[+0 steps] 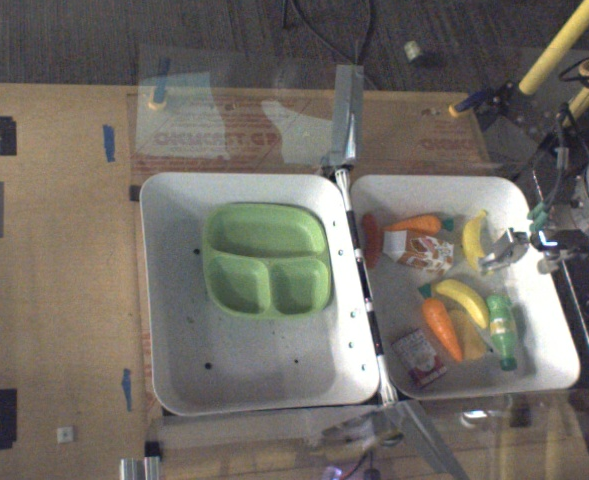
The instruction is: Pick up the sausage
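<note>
You have the gripper (502, 251) near the right edge of the right bin (554, 363), hanging over the bin floor just right of a banana (473, 240). Its fingers look slightly parted with nothing between them, so it holds nothing. The sausage (372, 241) lies at the far left of that bin, against the wall by the divider, well apart from the gripper; it probably rolled there, and that wall will likely crowd one finger when you close on it.

Count what else shares the bin: two bananas, the second (464, 301) near the middle; two carrots, one (420, 224) at the top and one (441, 328) lower down; one carton (424, 254); one green bottle (502, 332); one small red packet (419, 357). The left bin (174, 368) holds one green divided tray (268, 259).
</note>
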`<state>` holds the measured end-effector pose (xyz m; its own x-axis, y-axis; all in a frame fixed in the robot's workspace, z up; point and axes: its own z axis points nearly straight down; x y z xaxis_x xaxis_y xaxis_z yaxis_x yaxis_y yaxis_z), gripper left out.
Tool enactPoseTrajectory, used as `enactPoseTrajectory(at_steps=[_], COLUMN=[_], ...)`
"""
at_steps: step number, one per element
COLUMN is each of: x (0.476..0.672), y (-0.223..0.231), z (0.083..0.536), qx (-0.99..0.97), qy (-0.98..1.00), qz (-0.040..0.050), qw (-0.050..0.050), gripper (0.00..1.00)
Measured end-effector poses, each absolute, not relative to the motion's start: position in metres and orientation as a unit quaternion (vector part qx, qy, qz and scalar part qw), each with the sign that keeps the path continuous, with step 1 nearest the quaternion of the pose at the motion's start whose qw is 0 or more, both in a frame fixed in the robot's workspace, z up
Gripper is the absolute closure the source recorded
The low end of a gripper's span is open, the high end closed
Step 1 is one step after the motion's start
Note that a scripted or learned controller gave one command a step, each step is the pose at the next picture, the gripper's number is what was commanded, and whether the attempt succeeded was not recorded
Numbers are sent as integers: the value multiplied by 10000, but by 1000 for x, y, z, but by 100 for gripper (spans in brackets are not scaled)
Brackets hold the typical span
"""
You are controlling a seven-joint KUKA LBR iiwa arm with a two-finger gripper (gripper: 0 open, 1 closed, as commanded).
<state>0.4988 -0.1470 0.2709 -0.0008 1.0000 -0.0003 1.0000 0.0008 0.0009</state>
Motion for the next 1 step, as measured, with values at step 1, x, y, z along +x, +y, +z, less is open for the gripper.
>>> enactPoseTrajectory(at_steps=[1], x=[502], y=[-91], z=[158], qx=[7077], qy=[7065], qz=[-1], qw=[-6], gripper=[0])
